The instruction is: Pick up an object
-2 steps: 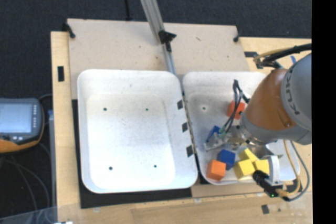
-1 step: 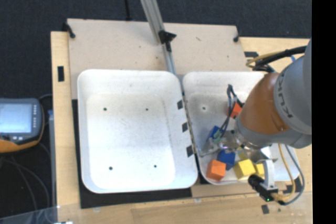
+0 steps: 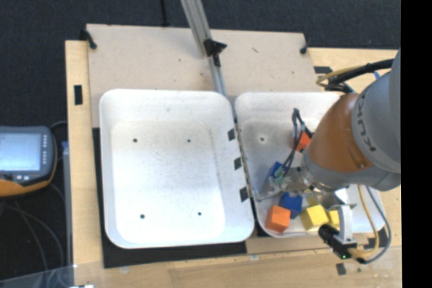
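- Camera view looks down on two white bins: the left bin [image 3: 169,165] and the right bin [image 3: 263,118], with the arm [image 3: 358,138] bent low over the right one.
- The gripper [image 3: 287,179] sits deep among the blocks at the right bin's near end; the wrist hides its tips, so I cannot tell whether the jaws stand apart or together, nor whether anything sits between them.
- Candidate objects, placed from the jaws: a blue block [image 3: 291,203] just below, an orange block [image 3: 279,217] below and slightly left, a yellow block [image 3: 314,216] below and right, a second blue piece [image 3: 277,170] touching or just beside them on the left, and a reddish piece [image 3: 302,140] above, partly hidden by cables.
- Count, as far as visible: two blue, one orange, one yellow, one reddish; two bins; one arm.
- To do this step well, I judge the jaws should straddle one block only, squarely across flat faces, since the blocks crowd together near the bin wall.
- Lifting straight up would likely avoid dragging neighbours.
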### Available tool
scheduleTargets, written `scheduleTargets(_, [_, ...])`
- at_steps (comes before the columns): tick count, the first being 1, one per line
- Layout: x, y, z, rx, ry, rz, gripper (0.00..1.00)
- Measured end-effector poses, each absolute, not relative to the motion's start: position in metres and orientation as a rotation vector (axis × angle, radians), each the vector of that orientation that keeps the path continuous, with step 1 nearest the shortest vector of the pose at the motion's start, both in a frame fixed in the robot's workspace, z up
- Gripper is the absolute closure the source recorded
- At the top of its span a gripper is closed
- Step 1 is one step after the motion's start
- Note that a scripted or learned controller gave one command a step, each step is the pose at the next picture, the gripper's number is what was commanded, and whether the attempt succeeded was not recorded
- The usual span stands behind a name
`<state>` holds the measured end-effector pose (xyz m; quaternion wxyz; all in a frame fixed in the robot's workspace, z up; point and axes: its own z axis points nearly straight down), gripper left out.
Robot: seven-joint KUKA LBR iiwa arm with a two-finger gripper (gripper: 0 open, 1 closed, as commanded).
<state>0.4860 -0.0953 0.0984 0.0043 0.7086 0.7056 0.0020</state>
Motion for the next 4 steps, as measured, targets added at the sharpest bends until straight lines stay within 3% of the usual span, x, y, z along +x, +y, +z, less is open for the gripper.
scheduleTargets(1, [0.486,-0.087,0.099,2.213,2.216,0.006,0.0])
scheduleTargets(2, [0.498,-0.035,0.201,2.208,2.225,0.013,0.0])
scheduleTargets(3, [0.556,-0.087,0.197,2.218,2.216,0.002,0.0])
scheduleTargets(4, [0.494,-0.114,0.097,2.223,2.216,0.003,0.0])
